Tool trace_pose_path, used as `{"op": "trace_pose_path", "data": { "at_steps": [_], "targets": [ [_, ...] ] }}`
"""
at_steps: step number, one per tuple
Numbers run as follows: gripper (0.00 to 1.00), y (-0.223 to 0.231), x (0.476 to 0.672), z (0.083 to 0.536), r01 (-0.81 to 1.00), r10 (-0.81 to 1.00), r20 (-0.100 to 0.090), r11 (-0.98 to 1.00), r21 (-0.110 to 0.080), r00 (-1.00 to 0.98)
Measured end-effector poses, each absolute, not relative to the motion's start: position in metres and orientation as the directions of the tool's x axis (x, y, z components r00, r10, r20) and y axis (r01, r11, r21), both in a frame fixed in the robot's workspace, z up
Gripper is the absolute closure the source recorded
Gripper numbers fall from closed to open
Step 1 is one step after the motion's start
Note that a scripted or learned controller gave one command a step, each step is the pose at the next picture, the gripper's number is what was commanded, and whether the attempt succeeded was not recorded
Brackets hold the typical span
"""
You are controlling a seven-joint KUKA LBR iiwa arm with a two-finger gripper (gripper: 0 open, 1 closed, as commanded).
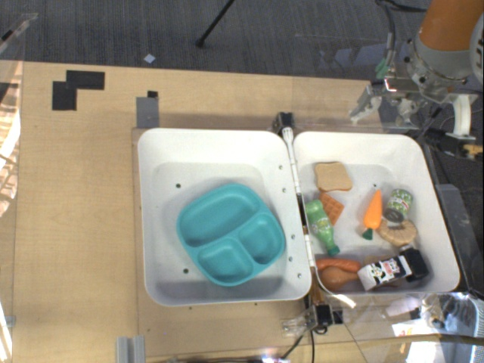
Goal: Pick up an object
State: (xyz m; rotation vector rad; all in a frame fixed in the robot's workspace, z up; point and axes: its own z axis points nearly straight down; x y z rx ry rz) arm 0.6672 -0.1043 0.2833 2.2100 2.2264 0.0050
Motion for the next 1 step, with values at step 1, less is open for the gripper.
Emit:
{"op": "trace_pose_path", "data": {
  "at_steps": [1],
  "targets": [
    [0.0,-0.098,0.6649,0.0881,0.996,0.996,-0.002,0.09,0.012,-0.09]
  ]
}}
